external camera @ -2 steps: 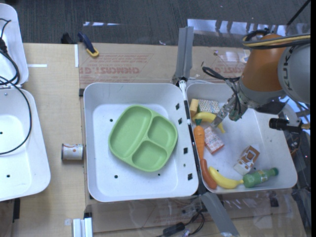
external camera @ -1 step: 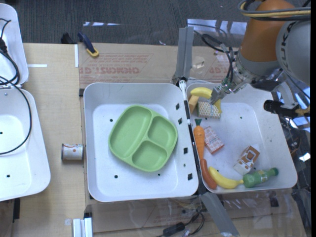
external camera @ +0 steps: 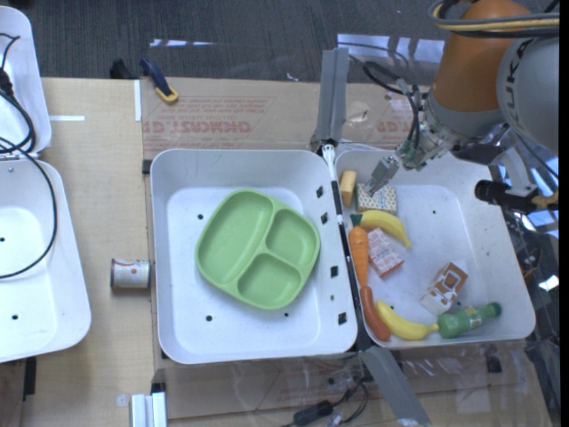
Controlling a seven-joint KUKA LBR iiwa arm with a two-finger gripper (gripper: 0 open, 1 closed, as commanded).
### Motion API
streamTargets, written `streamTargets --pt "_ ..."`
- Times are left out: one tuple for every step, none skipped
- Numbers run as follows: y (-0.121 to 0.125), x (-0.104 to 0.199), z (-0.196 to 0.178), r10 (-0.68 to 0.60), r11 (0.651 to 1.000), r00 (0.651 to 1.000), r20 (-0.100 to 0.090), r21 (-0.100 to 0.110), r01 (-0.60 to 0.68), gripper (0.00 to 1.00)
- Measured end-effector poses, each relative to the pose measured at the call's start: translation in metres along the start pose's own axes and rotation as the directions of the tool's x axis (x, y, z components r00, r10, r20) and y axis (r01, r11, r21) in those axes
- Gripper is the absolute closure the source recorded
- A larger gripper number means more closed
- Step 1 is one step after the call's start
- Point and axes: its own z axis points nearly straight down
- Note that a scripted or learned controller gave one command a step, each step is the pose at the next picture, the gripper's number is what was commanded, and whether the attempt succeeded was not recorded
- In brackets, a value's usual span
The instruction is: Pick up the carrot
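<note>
Judging from the single overhead view, I placed the task at its approach step: nothing was lifted yet. I used the carrot (external camera: 359, 258) as my reference for all positions. It lay lengthwise against the left wall of the right bin (external camera: 498, 238), orange, with its far end just beside a yellow banana (external camera: 388, 223) and its near end running toward a red item (external camera: 372, 313) that I could not identify with confidence.

The gripper (external camera: 380, 177) hovered beyond the carrot's far end, above the bin's back left corner, near a small yellow block (external camera: 348, 185). I could not tell how the pincer stood (it was too small and blurred at that slant), and I saw nothing between its tips.

The next move, in my judgement, called for a short travel toward the camera, alignment across the carrot's narrow width, then a descent. Clearance looked tight: the bin wall sat touching or nearly touching one side, and a red-and-white carton (external camera: 385, 253) sat just beside the other.

Farther from the carrot, the left bin (external camera: 178, 310) held a green divided plate (external camera: 258, 249). Both bins rested on a wooden bench (external camera: 98, 132); dark carpet (external camera: 267, 7) lay beyond it.
</note>
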Motion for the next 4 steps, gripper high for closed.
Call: streamTargets --pt "-0.023 -0.030 0.089 -0.237 0.971 0.971 -0.002 0.001 0.237 0.00" --pt "-0.005 -0.009 0.000 0.180 0.984 0.984 0.000 0.000 -0.180 0.00" --pt "0.054 0.108 0.000 -0.030 1.000 1.000 -0.002 0.002 0.030 0.00" --pt "0.061 0.064 -0.021 -0.084 0.996 0.996 0.000 0.001 0.084 0.00"
